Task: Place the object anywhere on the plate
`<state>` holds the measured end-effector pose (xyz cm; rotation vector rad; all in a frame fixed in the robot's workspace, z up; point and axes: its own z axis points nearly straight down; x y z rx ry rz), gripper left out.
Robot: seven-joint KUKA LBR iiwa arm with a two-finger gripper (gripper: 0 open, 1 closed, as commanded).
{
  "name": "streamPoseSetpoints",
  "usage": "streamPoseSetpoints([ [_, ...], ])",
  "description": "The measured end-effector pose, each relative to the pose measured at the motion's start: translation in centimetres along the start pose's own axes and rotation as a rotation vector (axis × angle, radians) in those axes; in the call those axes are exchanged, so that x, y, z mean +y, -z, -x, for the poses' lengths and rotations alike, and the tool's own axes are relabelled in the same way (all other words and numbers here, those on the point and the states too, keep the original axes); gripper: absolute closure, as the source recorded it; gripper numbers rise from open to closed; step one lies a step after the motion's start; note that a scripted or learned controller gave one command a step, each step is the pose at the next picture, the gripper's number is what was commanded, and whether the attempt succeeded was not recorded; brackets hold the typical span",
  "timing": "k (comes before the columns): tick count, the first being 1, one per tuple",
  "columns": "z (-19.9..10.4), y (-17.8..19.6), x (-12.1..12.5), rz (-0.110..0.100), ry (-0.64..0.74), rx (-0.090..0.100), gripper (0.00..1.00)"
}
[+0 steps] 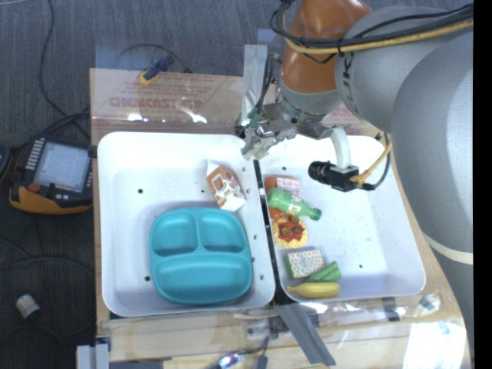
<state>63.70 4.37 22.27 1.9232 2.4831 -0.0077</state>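
Camera view shows the two white bins side by side on the bench, and the pincer (260, 135) hangs above the back part of the wall between them. Whether the pincer is released or clenched, I cannot tell; its tip is small and mixed with cables, and I see nothing held in it.

The teal plate (201, 256) with three compartments lies in the front part of the left bin (123, 167). Nothing lies on the plate. A small packet (224, 184), white with orange-brown print, lies in the left bin just behind the plate's back right corner, close to the dividing wall. I judge it is the task's object, but this is not certain, because the right bin (377, 244) holds a group of toy foods: a green bottle (292, 204), a pizza slice (290, 229), a cracker-like block (305, 263) and a banana (314, 289).

So the task looks not done yet: the packet is near the plate but not on it, and it must be taken and set down on the plate.

The packet's long axis runs at a slant, from back-left to front-right. Its nearer end points toward the plate's corner and seems almost to touch the rim.
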Motion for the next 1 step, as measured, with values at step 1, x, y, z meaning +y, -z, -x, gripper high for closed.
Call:
streamPoseSetpoints([
  [1, -0.02, 0.01, 0.01, 0.0, 0.0, 0.0, 0.0],
])
